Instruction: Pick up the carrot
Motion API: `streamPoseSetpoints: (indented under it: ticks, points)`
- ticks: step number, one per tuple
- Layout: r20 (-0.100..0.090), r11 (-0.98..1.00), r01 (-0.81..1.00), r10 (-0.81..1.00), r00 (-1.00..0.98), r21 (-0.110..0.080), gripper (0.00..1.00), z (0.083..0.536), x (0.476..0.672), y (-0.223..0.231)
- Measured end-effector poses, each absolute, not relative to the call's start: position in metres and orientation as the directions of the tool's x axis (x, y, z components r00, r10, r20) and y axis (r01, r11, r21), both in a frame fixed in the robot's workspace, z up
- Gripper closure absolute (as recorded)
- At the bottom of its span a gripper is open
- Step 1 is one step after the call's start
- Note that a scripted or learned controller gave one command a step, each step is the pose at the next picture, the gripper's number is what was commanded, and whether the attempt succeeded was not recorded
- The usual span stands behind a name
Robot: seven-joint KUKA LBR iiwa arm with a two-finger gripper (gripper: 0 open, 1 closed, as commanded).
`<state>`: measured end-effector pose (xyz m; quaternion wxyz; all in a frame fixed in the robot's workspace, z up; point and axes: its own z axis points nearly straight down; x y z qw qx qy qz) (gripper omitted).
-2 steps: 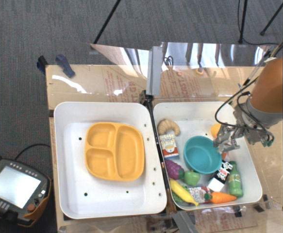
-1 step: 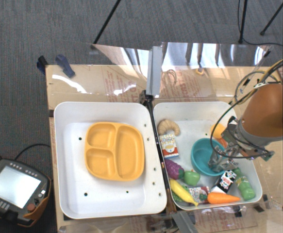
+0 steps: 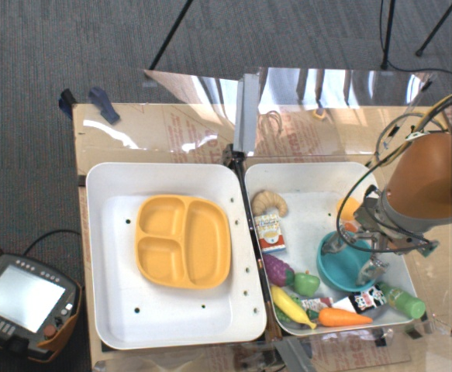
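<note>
Two white bins sit side by side. The left bin (image 3: 109,208) has one yellow tray (image 3: 184,241). The right bin (image 3: 311,178) has one carrot (image 3: 339,317) by its front wall, a banana (image 3: 291,306), a croissant (image 3: 268,201) and a teal bowl (image 3: 346,263). The gripper (image 3: 365,248) is over the bowl, which it partly hides; I cannot tell how its jaws stand.

A single fixed camera looks down at a slant from above the bench, far enough back to take in both shallow white plastic bins (image 3: 101,208) and the dark grey carpet (image 3: 70,37) beyond at twelve o'clock. The grey arm with its orange band (image 3: 423,180) enters from three o'clock.
</note>
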<state>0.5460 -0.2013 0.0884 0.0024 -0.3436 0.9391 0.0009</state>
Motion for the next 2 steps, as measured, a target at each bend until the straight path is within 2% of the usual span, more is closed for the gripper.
streamPoseSetpoints:
  ticks: [1, 2]
  points:
    - [-0.006, 0.731, -0.682, -0.682, -0.731, -0.001, 0.00, 0.089, 0.603, -0.180]
    - [-0.010, 0.734, -0.679, -0.679, -0.734, -0.001, 1.00, 0.100, 0.604, -0.179]
